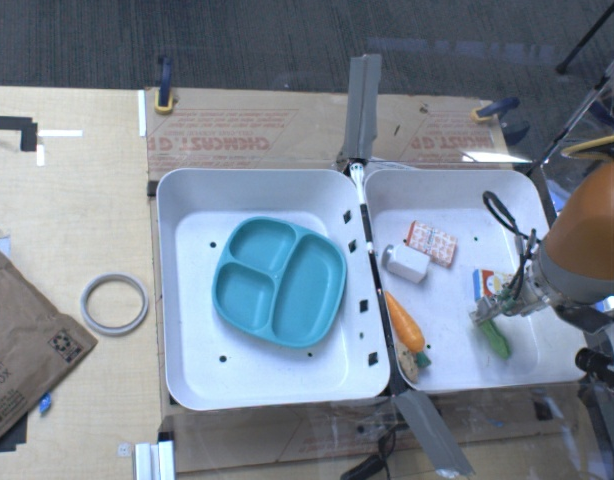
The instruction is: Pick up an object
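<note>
Over the right bin [457, 183], the gripper [494, 311] is hanging low beside a green object [496, 340]; I cannot tell its state. Cardboard [257, 128] behind is showing upside-down red lettering, seemingly "CHEMCENTR". A teal divided plate [279, 281] is sitting in the left bin [177, 298].

I see the tool [499, 308] low over the right white bin [457, 183], at a small green object [496, 339]. Nearby lie an orange carrot [404, 322], a white block [405, 264] and a red-patterned packet [431, 242]. The left white bin [187, 298] holds a teal divided plate [280, 281].
</note>
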